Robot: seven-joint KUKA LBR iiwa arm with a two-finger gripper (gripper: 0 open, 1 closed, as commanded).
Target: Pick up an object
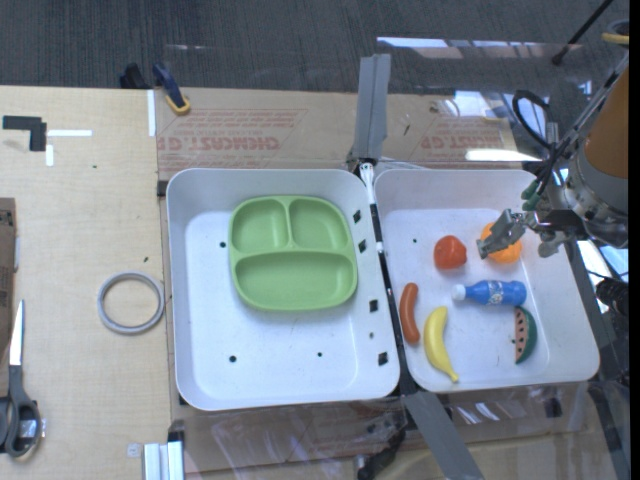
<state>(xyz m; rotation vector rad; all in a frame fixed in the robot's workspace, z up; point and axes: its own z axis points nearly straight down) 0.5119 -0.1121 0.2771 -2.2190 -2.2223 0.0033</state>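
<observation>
The right bin holds several toy foods. An orange fruit lies at its upper right, a red tomato to its left. Below them are a blue bottle on its side, a red sausage, a yellow banana and a watermelon slice. My gripper reaches in from the right, open, over the orange. One finger overlaps the orange's top and the other sits to the orange's right. Nothing is lifted between them.
A green divided plate lies in the left bin. On the bench to the left are a tape ring and scissors. A blue and yellow clamp sits near the back. Cables hang behind the right bin.
</observation>
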